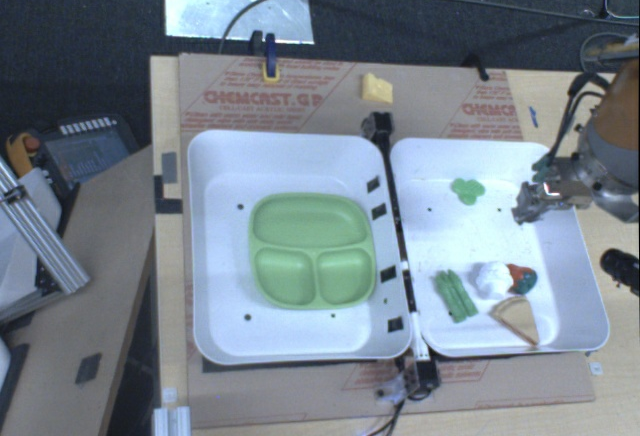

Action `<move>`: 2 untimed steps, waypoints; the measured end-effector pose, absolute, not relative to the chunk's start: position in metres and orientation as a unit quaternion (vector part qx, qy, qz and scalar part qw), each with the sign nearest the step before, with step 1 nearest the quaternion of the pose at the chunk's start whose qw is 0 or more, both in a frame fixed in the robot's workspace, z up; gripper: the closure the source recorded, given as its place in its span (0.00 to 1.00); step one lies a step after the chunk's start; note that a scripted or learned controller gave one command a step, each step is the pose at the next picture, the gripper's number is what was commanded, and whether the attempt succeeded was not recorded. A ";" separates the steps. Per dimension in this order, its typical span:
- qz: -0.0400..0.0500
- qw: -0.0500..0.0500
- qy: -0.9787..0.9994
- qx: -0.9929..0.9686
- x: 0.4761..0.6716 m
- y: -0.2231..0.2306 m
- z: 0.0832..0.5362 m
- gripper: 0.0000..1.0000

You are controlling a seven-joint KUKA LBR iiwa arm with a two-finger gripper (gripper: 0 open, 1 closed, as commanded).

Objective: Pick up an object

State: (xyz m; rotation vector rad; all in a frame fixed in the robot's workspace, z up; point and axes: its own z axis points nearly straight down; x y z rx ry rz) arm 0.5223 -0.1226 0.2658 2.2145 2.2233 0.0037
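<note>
Big tan board (330,89) under everything has "CHEMCAST GP" printed on it in red, once over the left bin and again, partly cut off, at the far right corner. Can't read any other writing from where I'm standing.

Left bin (215,174) holds a pale green divided plate (311,251), three compartments, one wide one at the back and two smaller ones up front, sitting flat around the middle.

Right bin (570,274) has all the small stuff. Near the back there's a little green leafy-looking piece (466,189) by itself. Down at the front it's a cluster: a green bean-pod-looking thing (455,294) lying lengthwise, just beside it a white lumpy object (491,278) touching a small red and green piece (522,276), and a tan wedge (516,318) in front of those.

The gripper (530,202) hangs over the right bin's right side, behind the cluster and apart from the leafy piece. Honestly can't tell how the jaws stand, and I see nothing in them.

Small yellow block (377,88) sits on the board behind the bins.
</note>
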 end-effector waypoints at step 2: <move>0.002 0.001 0.711 0.703 0.569 -0.020 0.258 1.00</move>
